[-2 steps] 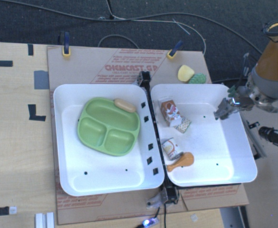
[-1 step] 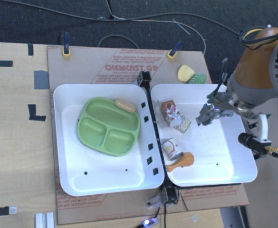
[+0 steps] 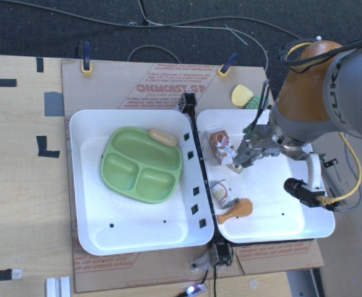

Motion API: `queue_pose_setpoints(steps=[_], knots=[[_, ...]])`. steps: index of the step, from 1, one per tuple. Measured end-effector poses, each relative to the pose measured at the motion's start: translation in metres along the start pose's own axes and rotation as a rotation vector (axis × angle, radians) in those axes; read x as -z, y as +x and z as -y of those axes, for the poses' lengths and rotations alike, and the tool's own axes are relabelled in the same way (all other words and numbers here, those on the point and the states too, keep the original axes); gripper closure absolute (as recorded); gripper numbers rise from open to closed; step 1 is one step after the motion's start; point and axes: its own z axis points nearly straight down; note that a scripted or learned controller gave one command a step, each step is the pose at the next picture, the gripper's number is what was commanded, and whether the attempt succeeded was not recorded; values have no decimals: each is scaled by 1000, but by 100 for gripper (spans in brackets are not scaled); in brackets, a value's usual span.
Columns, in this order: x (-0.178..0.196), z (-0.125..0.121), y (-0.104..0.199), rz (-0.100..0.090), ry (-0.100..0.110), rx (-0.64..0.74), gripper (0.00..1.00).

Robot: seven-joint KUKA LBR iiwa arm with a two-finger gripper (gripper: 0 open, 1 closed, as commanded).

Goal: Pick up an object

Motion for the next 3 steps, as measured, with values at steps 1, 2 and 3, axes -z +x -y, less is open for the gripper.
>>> queue_pose_setpoints(steps=[1, 2, 3], knots=[[10, 14, 52, -1, -1, 1, 100], [0, 33, 106, 0, 1, 1, 100], [10, 35, 158, 0, -1, 2, 100]])
